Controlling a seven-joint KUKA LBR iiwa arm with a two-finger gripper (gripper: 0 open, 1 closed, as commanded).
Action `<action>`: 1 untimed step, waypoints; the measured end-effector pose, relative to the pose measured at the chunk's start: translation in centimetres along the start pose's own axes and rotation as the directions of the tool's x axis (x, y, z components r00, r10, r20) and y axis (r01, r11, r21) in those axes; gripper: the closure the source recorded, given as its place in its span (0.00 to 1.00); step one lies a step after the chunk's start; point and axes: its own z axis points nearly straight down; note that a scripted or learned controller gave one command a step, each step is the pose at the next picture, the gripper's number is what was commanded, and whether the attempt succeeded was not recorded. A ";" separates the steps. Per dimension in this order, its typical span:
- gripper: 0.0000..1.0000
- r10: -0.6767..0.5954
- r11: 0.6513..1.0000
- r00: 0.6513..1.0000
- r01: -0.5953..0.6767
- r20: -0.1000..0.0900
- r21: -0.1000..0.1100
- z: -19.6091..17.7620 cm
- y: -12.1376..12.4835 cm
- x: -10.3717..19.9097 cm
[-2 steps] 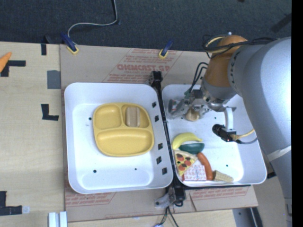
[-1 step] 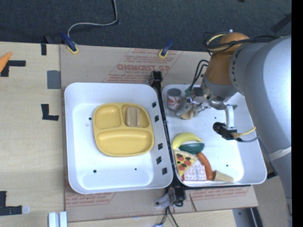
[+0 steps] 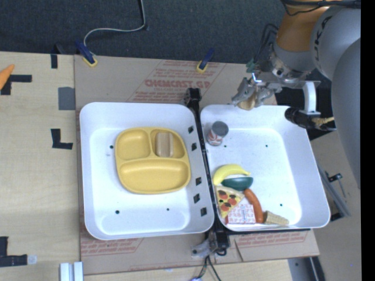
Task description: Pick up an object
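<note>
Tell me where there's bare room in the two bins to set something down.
Left bin: bare strip along its near edge, below the yellow tray. Right bin: bare middle and right side, between the can and the far-right wall. Crowded: its near-left corner, with banana, pizza and hot dog.
</note>
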 end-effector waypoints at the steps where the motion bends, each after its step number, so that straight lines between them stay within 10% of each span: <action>1: 1.00 0.001 1.000 1.000 -0.001 0.000 0.006 -0.6 0.0 1.1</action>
